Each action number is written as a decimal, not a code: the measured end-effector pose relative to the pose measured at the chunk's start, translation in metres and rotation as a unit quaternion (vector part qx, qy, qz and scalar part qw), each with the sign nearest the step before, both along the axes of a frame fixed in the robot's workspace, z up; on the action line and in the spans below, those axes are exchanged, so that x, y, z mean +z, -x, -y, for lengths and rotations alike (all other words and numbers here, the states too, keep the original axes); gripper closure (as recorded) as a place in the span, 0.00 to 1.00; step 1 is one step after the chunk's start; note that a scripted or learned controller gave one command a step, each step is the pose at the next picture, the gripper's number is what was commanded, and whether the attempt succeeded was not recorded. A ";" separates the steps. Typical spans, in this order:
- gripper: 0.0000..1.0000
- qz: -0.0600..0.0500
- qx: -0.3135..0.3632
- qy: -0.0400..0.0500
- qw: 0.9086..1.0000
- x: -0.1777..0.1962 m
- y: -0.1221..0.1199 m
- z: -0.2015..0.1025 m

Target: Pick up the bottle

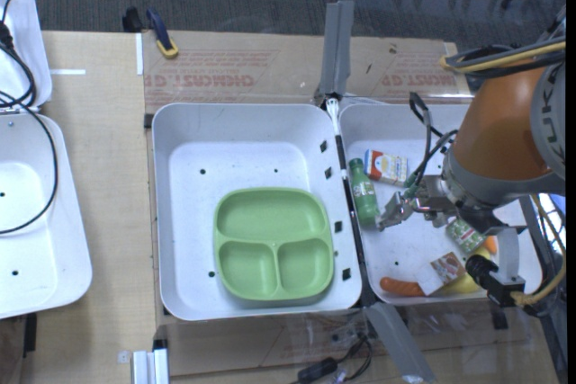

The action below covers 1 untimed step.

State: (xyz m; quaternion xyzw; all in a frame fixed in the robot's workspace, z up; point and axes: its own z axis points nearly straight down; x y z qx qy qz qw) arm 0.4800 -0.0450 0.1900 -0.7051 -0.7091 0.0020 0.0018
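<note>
While the gripper hangs low in the right bin, I see its fingers spread and nothing between them. The green bottle lies on its side along the bin's left wall, just left of the fingertips. My worry is the wall: the bottle sits so tight against it that one finger may find no room, and the round body could roll or skid away. The small carton close by might also get nudged.

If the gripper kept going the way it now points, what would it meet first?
Probably the green bottle lying along the right bin's left wall. The gripper points left toward its lower end, though height above it is unclear.
</note>
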 end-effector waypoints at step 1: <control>0.00 0.002 0.200 0.000 0.980 0.001 -0.068 -0.011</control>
